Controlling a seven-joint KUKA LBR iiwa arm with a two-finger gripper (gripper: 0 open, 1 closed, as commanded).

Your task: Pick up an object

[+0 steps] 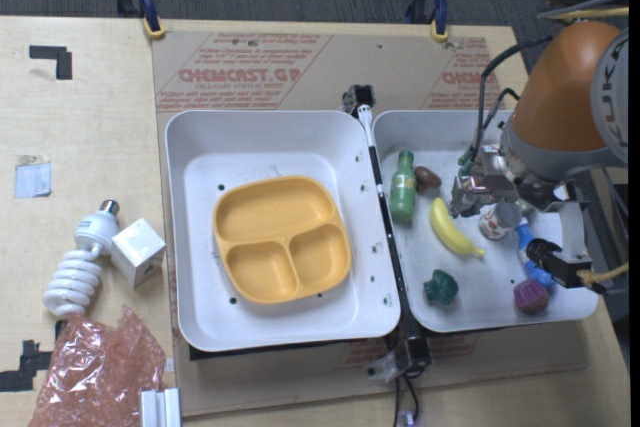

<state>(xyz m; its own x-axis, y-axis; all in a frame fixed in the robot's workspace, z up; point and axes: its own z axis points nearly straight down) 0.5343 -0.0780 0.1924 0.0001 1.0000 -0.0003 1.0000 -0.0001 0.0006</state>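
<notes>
My gripper (480, 198) hangs over the middle of the right bin (480, 313), under the orange band of the arm (565, 90). A yellow banana (452, 229) lies just to its lower left. A small white and red object (492, 225) sits directly below the gripper, partly hidden by it. A green bottle (402, 187) lies at the bin's left side with a small brown object (428, 179) beside it. A dark green toy (440, 287) and a purple object (531, 296) lie near the front wall. A blue object (531, 248) lies at the right.
The left bin (190, 215) holds a yellow three-compartment tray (282, 237). Left of the bins, on the bench, lie a spiral light bulb (80, 265), a white cube (138, 250) and crumpled pink plastic (95, 377). Cables run along the right bin's right edge.
</notes>
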